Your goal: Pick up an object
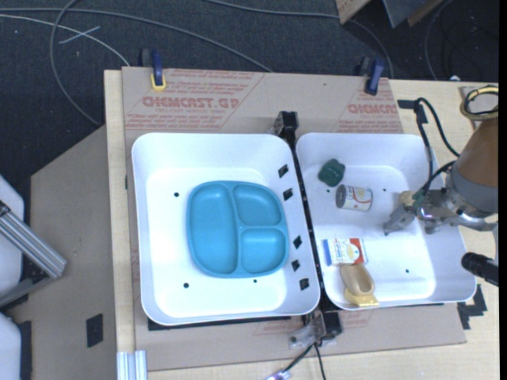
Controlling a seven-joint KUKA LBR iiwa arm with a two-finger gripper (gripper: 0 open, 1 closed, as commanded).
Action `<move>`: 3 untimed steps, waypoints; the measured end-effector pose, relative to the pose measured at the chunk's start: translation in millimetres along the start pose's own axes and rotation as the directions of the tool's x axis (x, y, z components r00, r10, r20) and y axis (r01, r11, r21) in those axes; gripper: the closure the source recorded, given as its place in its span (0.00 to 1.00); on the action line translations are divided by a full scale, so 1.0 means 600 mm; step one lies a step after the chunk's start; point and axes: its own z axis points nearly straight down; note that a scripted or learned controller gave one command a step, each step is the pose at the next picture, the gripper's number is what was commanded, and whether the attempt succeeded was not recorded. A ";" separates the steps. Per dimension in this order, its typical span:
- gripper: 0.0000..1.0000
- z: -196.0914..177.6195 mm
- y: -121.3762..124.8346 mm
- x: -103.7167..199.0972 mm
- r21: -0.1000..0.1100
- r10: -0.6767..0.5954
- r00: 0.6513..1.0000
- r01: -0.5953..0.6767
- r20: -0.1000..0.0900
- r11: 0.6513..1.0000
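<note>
The right bin (412,145) holds a small green object (331,171) at the back. In front of it a small can (353,197) lies on its side. Nearer the front lie a white carton with red and blue print (344,252) and a tan-yellow object (358,284). My gripper (396,214) hangs over the right half of this bin, to the right of the can and apart from it. It is open, with nothing between its fingers. The arm's grey wrist and orange band (482,165) come in from the right edge.
The left bin (150,212) carries a blue divided plate (236,228) in its middle. A black divider with clips (295,212) runs between the bins. Black cables (432,153) trail over the right bin's back right corner. Blue clamps (158,71) hold the board at the back.
</note>
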 end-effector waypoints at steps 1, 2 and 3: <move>0.00 0.072 -0.001 0.001 0.000 -0.001 1.000 0.001 0.000 1.000; 1.00 0.049 0.002 0.001 -0.007 -0.001 1.000 0.001 0.001 1.000; 1.00 -0.025 0.005 0.009 -0.011 -0.002 1.000 0.002 0.004 1.000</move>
